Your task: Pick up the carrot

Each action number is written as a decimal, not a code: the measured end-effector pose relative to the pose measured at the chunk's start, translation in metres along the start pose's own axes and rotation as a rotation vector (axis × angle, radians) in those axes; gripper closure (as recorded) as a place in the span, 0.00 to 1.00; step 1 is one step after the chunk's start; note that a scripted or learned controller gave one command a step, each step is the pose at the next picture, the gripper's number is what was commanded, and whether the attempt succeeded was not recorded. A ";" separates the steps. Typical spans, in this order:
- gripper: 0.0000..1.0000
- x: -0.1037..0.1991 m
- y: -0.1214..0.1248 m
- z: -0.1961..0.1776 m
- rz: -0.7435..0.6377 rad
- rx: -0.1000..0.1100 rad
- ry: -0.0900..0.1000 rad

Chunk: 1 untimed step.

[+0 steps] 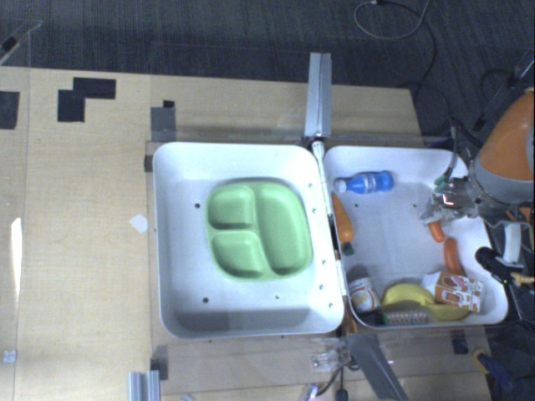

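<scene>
Scene: two shallow white bins sit side by side on a wooden tabletop [84,224], seen from above.
Left bin [175,224]: holds a green divided plate [257,228] near its middle.
Right bin [393,224]: holds the carrot, a blue-capped bottle [364,182], a banana [414,297], a small can [361,292] and a printed packet [458,291].
Carrot [342,221]: orange, dark at one tip, lying lengthwise against the right bin's left wall, just beside the divider.
Another orange piece [452,254]: lies near the right bin's right edge; too small to identify.
Hand [447,197]: at the right bin's right edge, well apart from the carrot; I cannot tell how it is set.
Handling, as a guess: light, stiff, smooth, likely to roll.
Where to grip: across the thick middle, though the wall beside it leaves little room on that side.
</scene>
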State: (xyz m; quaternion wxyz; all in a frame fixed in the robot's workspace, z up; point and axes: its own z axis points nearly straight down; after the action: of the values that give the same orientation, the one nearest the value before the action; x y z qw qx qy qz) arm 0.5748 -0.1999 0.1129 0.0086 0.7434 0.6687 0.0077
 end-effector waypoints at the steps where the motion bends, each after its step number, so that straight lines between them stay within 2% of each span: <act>1: 1.00 0.015 0.012 0.025 0.208 0.014 -0.004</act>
State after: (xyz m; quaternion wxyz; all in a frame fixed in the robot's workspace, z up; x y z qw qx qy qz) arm 0.5887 -0.1868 0.0878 0.0037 0.8088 0.5881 0.0024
